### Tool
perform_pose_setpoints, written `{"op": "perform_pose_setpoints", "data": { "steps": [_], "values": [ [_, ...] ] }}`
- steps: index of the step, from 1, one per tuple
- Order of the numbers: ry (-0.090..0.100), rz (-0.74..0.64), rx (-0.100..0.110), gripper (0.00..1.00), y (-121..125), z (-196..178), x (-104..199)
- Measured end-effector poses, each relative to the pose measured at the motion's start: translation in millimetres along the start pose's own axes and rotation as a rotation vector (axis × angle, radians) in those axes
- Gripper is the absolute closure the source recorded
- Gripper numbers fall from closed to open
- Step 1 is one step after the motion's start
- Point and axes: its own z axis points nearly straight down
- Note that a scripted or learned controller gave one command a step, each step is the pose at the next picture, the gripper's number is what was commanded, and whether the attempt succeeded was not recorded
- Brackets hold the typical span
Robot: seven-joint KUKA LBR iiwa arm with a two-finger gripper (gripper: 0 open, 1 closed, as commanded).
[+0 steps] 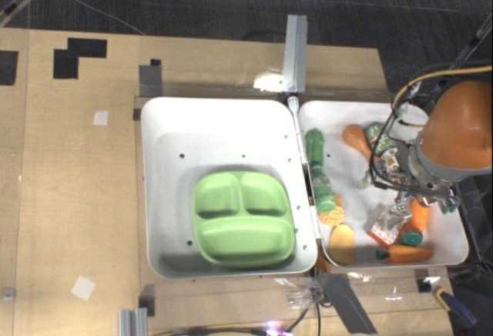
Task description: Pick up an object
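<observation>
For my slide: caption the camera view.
Arm's gripper low in the right bin among toy food; green tray in the left bin.

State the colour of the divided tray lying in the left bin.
Light green. The divided tray shows plainly in the camera view, against the white left bin.

Two white bins (154,173) sit side by side on the counter (69,196). The left one holds one green divided tray (243,217). The right one holds one long green item (316,165), two yellow pieces (341,238), and at least three orange pieces (356,139); the rest is too cluttered to count
</observation>
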Motion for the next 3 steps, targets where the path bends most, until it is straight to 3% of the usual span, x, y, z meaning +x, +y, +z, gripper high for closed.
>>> {"op": "perform_pose_setpoints", "data": {
  "steps": [1, 2, 3],
  "values": [
    [0.015, 0.05, -0.009, 0.0, -73, 11, -90],
    [0.016, 0.138, -0.009, 0.0, -57, 10, -33],
    [0.013, 0.149, -0.008, 0.0, -33, 7, 6]
  ]
}}
